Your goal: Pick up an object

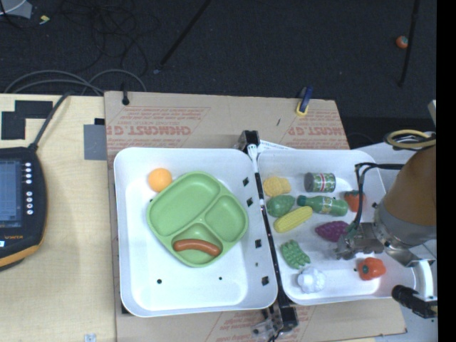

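Nothing is judged picked up yet: the gripper is seen low in the right bin at the frame's lower right, beside the purple grapes and orange pepper, its state untellable.

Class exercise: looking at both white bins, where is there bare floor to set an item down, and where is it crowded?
Free: the left bin floor below the green divided plate, and its top-right corner beyond the orange ball. Crowded: the right bin, packed with toy foods around the end effector.
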Robot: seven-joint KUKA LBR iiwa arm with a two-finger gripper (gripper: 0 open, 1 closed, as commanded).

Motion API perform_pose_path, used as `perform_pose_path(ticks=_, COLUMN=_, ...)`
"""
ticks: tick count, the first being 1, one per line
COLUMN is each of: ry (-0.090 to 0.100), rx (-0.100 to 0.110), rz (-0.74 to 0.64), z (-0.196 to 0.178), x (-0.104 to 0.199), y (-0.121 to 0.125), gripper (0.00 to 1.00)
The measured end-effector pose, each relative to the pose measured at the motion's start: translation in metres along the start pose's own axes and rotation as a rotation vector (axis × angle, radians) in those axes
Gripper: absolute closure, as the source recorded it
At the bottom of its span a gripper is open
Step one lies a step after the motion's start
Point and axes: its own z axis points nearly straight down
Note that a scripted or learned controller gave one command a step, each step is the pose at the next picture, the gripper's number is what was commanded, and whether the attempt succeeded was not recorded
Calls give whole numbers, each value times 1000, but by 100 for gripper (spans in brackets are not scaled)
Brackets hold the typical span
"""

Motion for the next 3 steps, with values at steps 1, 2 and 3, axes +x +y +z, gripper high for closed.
perform_pose_path(ticks=1, ry=-3, rx=-10, rz=-13, z=-83, x=44, y=-2, gripper=100)
perform_pose_path(ticks=2, ry=-1, rx=-7, rz=-21, z=-127, x=172, y=-4, gripper=100)
perform_pose_path(ticks=3, ry=-3, rx=-10, rz=-17, z=-201, x=238, y=-5, gripper=100)
